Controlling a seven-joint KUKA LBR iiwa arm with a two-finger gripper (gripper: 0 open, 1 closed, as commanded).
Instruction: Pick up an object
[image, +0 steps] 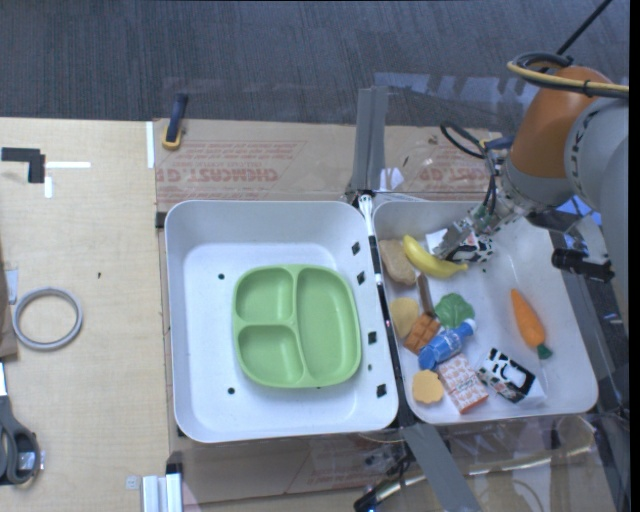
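The right bin (570, 385) holds a yellow banana (432, 260), an orange carrot (527, 318), a green leafy toy (455, 308), a blue bottle (445, 345), a red and white carton (463, 385) and a black and white pouch (508, 375). My gripper (468, 240) hangs low over the bin's back part, just right of the banana's upper end. A small black and white piece shows at its tip; whether this is a held thing or part of the gripper cannot be told.
The left bin (190, 300) holds a green divided plate (298, 325). A beige bun (398, 262), a waffle piece (421, 330) and an orange round piece (427, 387) lie along the right bin's left wall. A grey ring (45, 318) rests on the bench at far left.
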